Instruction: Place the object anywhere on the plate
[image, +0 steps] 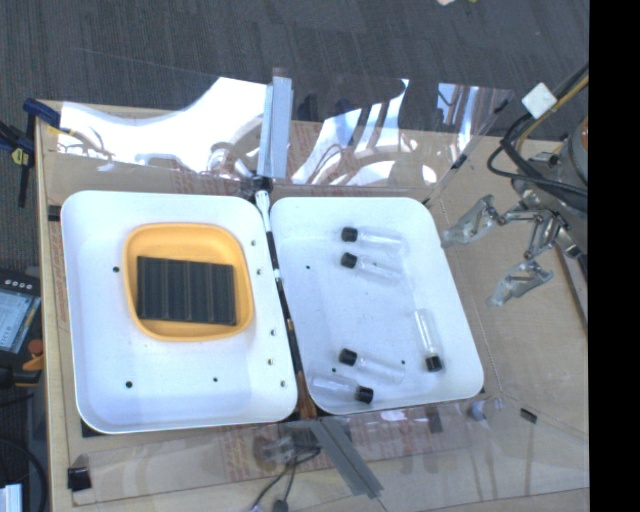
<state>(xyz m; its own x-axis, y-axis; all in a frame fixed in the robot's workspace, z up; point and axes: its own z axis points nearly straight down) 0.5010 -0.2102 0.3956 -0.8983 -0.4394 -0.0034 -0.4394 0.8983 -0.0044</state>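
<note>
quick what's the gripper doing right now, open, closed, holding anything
Gripper: at the right of the bench, outside the bins; open or closed cannot be told; nothing seen in it.

Bright, even light washes both white bins (180, 400) nearly to blank, with barely a shadow inside them. Hard glare streaks the clear panel (330, 130) behind them. The clear tubes (375, 240) look soft, perhaps slightly out of focus.

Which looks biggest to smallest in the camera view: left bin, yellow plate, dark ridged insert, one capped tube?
1. left bin
2. yellow plate
3. dark ridged insert
4. capped tube, by far the smallest
</note>
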